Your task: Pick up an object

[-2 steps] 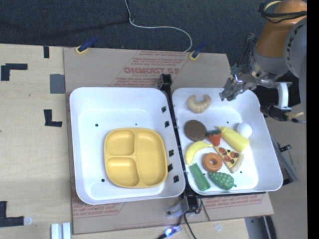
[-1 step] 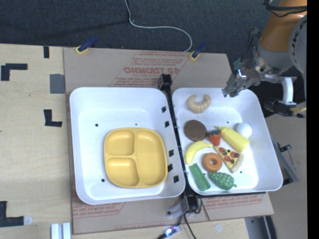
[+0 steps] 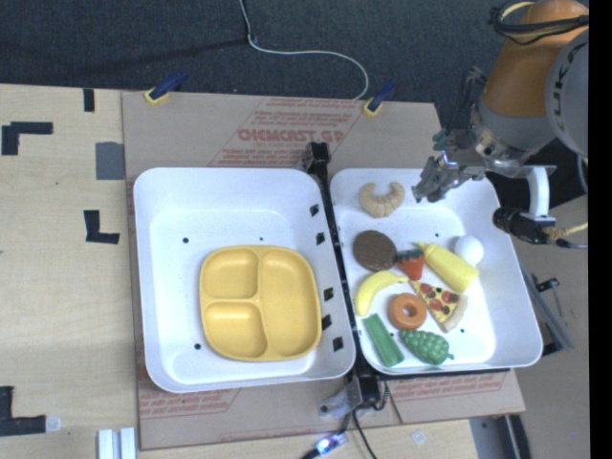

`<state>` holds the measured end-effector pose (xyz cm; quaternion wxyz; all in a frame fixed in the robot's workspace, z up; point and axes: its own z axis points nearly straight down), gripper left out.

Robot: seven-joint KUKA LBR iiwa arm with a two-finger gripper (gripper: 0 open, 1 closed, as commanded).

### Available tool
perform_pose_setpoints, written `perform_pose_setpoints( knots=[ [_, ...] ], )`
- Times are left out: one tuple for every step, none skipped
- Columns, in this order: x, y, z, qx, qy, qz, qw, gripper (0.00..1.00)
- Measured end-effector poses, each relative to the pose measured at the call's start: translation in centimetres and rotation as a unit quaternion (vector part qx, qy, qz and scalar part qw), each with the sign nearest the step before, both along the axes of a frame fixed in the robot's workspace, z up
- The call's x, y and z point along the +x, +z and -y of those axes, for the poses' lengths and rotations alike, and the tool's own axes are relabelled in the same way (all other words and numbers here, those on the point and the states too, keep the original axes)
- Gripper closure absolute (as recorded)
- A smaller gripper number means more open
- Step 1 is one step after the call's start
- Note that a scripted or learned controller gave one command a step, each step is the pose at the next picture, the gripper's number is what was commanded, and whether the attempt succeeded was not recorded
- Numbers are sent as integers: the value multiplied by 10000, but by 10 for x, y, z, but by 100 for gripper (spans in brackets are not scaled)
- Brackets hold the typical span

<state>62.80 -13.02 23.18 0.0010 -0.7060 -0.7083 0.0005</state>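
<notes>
The right bin (image 3: 507,342) holds several toy foods: a croissant (image 3: 382,198), a brown patty (image 3: 374,250), a banana (image 3: 377,288), a donut (image 3: 408,311), a pizza slice (image 3: 441,303), a yellow bottle (image 3: 449,264), a white egg (image 3: 469,250), a strawberry (image 3: 411,264), a green pickle (image 3: 384,340) and a green bumpy vegetable (image 3: 426,346). My gripper (image 3: 432,184) hangs over the bin's far edge, just right of the croissant. Nothing shows between its dark fingers.
The left bin (image 3: 163,247) holds a yellow divided plate (image 3: 259,302). Both bins rest on a cardboard sheet (image 3: 277,132). A white cable (image 3: 306,51) runs across the dark floor behind.
</notes>
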Motion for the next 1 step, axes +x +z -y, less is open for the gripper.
perform_pose_setpoints(
  knots=[
    [-32,-8,-31,0,-2,-9,10000,100]
  ],
)
